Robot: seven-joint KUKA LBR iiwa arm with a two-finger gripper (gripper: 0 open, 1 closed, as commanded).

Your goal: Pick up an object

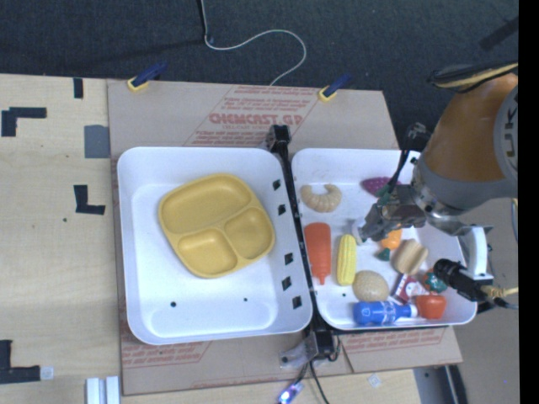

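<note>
We are looking down at two white bins standing side by side on a sheet of cardboard [253,112]. The left bin [139,251] is holding a yellow plate [217,224] with three sections, and the plate is lying a little turned, near the middle of the bin.

The right bin [337,162] is holding many small toy foods. A croissant [322,196] is lying in the upper part, and a purple piece [376,183] is lying to its right, near the arm. Below the croissant an orange carrot [317,251] and a yellow corn cob [346,259] are lying side by side, both pointing along the bin. A round beige potato [370,286] is sitting just under the corn, and a blue bottle [381,313] is lying along the near wall, with a red piece [430,306] at its right end.

The arm [472,150] is reaching in from the right — its gripper [381,224] is hanging low over the right part of this bin, just beside the corn and above a small orange piece [391,242]. A light brown piece [408,257] is lying just under the wrist. The gripper is dark and we are seeing it from above, so we cannot tell whether it is open or closed, and we are not seeing any object held in it.

A thin white cable [253,40] is curling on the dark floor behind the bench.
</note>
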